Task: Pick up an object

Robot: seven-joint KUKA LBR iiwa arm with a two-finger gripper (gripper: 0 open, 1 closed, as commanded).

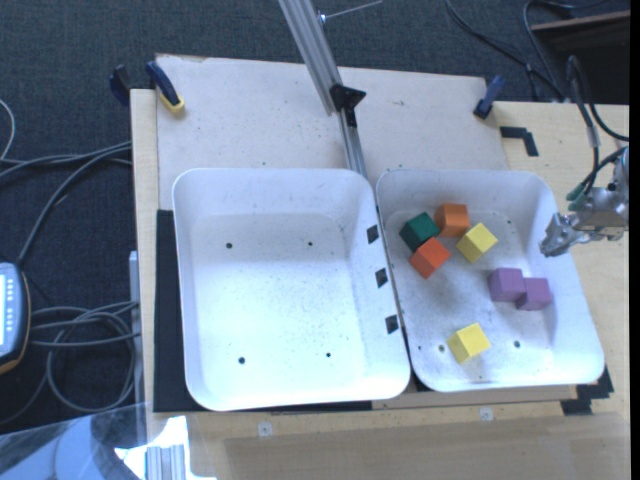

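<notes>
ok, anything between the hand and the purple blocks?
Nothing visible. The hand sits at the right bin's right rim; the purple blocks lie just inside, below-left of it, across bare bin floor. Other blocks lie farther left.

Two white bins (200, 268) (560, 368) are sitting on the bench; the three-o'clock bin is holding seven blocks: two orange (453, 218), two yellow (468, 343), two purple (507, 283), one green (420, 230).

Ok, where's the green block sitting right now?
The green block lies in the right bin's upper left part, touching the orange blocks.
</notes>
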